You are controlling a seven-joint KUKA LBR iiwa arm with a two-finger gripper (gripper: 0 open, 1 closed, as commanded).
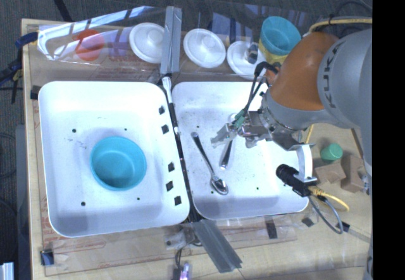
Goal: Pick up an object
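Note:
A metal spoon (pixel 209 163) lies in the right bin (pixel 278 203), handle toward the back left and bowl toward the front. My gripper (pixel 221 147) hangs over the middle of that bin, just right of the spoon's handle. Its fingers (pixel 226 155) are spread open with nothing between them. One finger points down close beside the spoon. A blue bowl (pixel 118 162) sits upright in the left bin (pixel 63 108).
Behind the bins stand several white lids (pixel 204 47), a blue cup on a yellow base (pixel 278 37) and an orange thing under clear plastic (pixel 90 45). A green cap (pixel 330 152) and wooden blocks (pixel 335 174) lie right of the right bin.

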